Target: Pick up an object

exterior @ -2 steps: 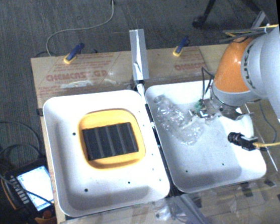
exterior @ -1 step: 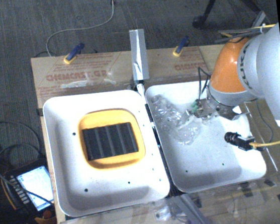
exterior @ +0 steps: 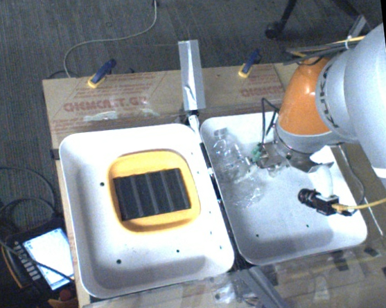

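A clear, crumpled plastic bottle (exterior: pixel 232 157) lies in the right white bin (exterior: pixel 288 246), near its left wall. The gripper (exterior: pixel 271 155) sits just beside it. The slick, see-through bottle could slide away or crush under a grasp.

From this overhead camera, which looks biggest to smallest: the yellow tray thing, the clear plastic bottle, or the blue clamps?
Largest to smallest:
1. Yellow tray with black grille, in the left bin.
2. Clear plastic bottle, in the right bin.
3. Blue clamps, which look alike.
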`<state>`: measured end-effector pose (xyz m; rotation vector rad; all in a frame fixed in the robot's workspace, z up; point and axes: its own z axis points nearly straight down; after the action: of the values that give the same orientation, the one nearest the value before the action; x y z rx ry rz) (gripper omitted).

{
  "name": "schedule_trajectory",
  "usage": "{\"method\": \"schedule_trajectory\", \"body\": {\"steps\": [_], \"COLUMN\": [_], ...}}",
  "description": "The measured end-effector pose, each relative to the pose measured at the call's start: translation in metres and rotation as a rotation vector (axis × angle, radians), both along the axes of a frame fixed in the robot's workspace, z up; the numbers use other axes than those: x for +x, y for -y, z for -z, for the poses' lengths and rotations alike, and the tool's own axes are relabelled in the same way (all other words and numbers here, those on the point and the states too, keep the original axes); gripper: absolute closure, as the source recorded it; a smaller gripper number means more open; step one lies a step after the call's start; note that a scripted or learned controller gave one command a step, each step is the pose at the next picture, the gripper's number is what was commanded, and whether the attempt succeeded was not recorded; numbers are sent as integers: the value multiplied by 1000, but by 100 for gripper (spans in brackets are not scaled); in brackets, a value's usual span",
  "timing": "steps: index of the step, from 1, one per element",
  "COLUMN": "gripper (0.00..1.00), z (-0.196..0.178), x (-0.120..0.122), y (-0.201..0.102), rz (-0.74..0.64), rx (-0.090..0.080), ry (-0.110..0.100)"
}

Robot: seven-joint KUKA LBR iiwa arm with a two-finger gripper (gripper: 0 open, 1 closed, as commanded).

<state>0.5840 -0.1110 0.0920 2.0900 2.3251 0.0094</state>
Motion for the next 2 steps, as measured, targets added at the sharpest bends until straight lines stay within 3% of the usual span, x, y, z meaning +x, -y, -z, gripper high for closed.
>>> {"method": "schedule_trajectory", "body": {"steps": [1, 2], "gripper": [0, 0], "z": [1, 1], "x": [61, 61], "y": [11, 11], "rz": [-34, -34], "rx": [3, 2], "ry": [-4, -4]}}
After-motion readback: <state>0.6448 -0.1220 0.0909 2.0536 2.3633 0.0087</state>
